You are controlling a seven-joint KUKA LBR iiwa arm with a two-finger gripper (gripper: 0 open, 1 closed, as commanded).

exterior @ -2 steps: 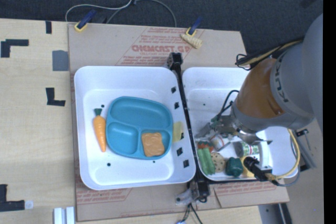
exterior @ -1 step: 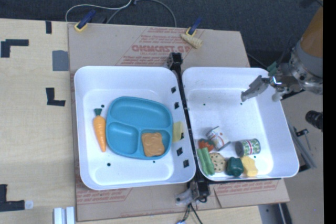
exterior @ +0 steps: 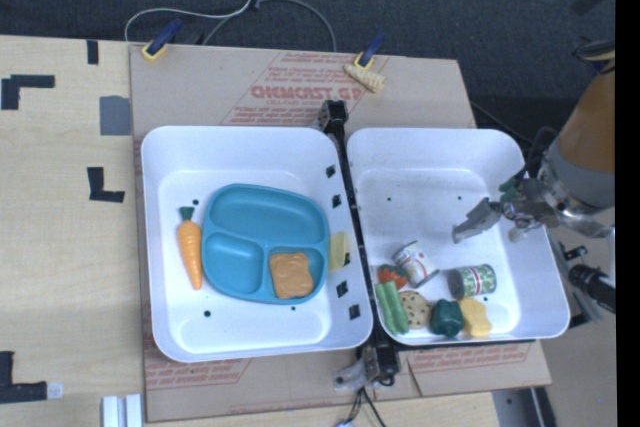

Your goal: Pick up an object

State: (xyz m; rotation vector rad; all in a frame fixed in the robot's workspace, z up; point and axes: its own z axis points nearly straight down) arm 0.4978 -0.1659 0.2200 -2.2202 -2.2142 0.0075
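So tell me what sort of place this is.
Most likely a robotics lab bench set up for pick tests: two white bins clamped onto cardboard, toy food such as a carrot and small can, and a robot gripper reaching in.

Two white bins (exterior: pixel 160 215) sit side by side, one with a blue tray (exterior: pixel 262 240), an orange carrot (exterior: pixel 189 250) (green top) and brown toast (exterior: pixel 291 274), the other with a green-labelled can (exterior: pixel 473 281).
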